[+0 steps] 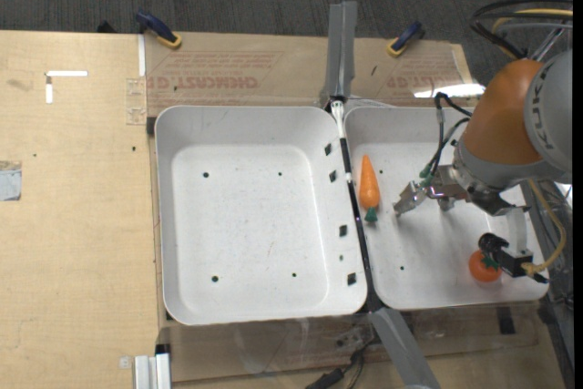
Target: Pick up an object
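Two shallow white bins stood side by side on the tabletop [73, 196]. The left bin [173, 223] took the middle of the frame, and the right bin [401, 282] lay at the right of centre. The grey arm [510, 123] with its orange band came in from the right edge of the frame and hung over the right bin.

The pincer [407, 200] was in the middle of the right bin, pointing toward the left. Its fingers appeared to stand a little apart, and nothing was visible between them. The carrot [368, 184], an orange toy with a small green top at its lower end, lay near the left wall of the right bin, just beside the divider between the two bins. It was near the pincer but apart from it. A second orange object [483, 267], round in shape, rested in the lower right part of the same bin, partly hidden behind a black part of the arm.

I judged that the step in hand was the approach: no object was grasped yet, and the carrot seemed to be the likely target. The next move would probably call for a shift to the left until the fingers stand on both sides of the carrot, then a closing across its narrow body. The nearby wall could leave little room for the finger on that side.
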Controlling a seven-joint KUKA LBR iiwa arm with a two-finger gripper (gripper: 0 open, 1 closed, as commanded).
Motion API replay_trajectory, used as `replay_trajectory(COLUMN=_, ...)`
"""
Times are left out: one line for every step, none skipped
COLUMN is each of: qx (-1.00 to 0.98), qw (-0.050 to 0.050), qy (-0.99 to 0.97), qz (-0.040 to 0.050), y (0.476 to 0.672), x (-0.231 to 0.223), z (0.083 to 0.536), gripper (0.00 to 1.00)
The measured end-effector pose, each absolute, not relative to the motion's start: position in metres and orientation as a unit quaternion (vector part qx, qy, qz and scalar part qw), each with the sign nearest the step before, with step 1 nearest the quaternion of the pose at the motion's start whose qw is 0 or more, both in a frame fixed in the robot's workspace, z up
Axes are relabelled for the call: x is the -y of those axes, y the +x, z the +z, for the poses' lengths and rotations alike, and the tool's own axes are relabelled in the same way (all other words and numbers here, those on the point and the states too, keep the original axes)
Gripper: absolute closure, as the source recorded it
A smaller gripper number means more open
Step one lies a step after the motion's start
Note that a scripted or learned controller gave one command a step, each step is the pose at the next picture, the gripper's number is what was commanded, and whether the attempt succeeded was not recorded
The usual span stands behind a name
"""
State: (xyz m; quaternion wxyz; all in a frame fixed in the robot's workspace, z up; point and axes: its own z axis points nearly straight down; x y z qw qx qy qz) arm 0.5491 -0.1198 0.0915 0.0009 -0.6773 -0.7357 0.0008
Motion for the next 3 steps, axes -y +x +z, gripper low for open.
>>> replay_trajectory(qx=0.782, qw=-0.001, qy=-0.624, qz=-0.0002, y=0.651, x=0.114, z=0.092, gripper=0.00)
replay_trajectory(qx=0.850, qw=0.000, qy=-0.527, qz=0.0001, y=0.566, x=0.103, z=0.092, gripper=0.00)
replay_trajectory(qx=0.795, qw=-0.001, qy=-0.607, qz=-0.0001, y=0.659, x=0.110, z=0.093, gripper=0.00)
